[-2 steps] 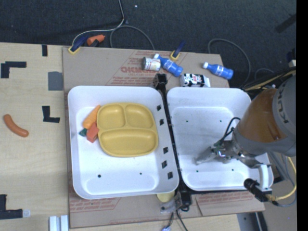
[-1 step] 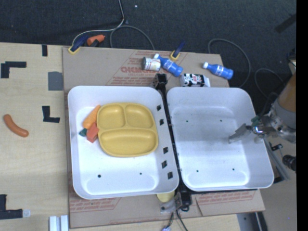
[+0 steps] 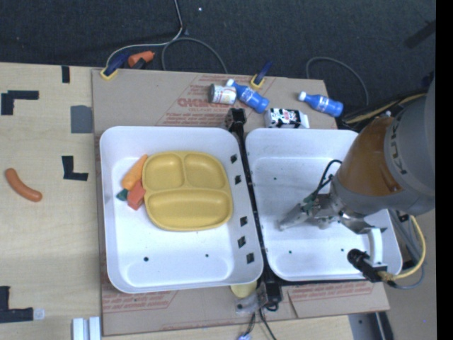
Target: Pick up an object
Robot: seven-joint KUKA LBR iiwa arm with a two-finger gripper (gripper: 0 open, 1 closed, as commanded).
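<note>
My gripper [image 3: 287,221] hangs low over the floor of the right bin [image 3: 304,158], reaching toward that bin's left half. I see nothing between it and the bin floor. In the left bin [image 3: 170,264] lies a yellow divided plate [image 3: 187,190]. An orange carrot-like piece [image 3: 134,172] and a small red piece [image 3: 135,197] rest against the plate's left edge.
Behind the bins on the cardboard lie a white bottle [image 3: 223,93], two blue bottles [image 3: 253,98] [image 3: 322,104] and a black-and-white pack [image 3: 287,118]. An orange sausage [image 3: 23,184] lies on the bench at far left. An orange clamp [image 3: 141,57] sits at the back.
</note>
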